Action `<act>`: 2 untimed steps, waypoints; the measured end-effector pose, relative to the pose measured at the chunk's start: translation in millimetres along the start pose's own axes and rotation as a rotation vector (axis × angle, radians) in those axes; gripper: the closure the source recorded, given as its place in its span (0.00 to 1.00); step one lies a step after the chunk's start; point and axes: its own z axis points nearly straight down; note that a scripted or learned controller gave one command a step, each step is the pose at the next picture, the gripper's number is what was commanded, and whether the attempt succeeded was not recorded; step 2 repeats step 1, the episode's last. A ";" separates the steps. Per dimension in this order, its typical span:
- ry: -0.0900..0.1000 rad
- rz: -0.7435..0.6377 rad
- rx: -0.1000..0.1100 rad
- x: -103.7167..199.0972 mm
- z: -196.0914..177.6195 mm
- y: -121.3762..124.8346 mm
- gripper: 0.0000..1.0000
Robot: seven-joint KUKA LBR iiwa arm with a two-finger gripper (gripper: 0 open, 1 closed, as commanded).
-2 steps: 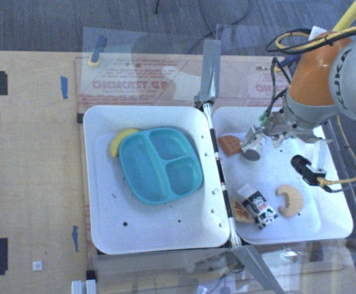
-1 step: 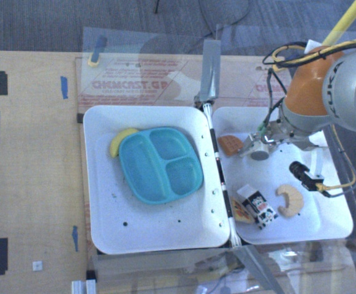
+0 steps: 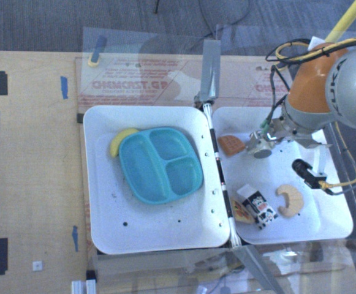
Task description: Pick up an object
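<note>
Gripper (image 3: 260, 147) seen in right bin (image 3: 343, 225), upper part, near orange piece (image 3: 231, 144). Finger state can't be told. Blue tray (image 3: 160, 164) in left bin (image 3: 98, 164).

The two bins (image 3: 104, 225) look like smooth white plastic with a slight shine. The divided plate (image 3: 160, 165) is blue plastic, matt and even. The bench (image 3: 30, 164) looks like pale wood, matt. The crescent piece (image 3: 290, 200) seems unpainted wood. The arm's orange band (image 3: 309, 84) is glossy, and the gripper (image 3: 260, 144) looks metallic grey.
</note>
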 end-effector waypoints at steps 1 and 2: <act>0.000 0.008 0.011 52.5 -108.0 50.1 1.00; 0.000 0.008 0.011 52.5 -108.0 50.1 1.00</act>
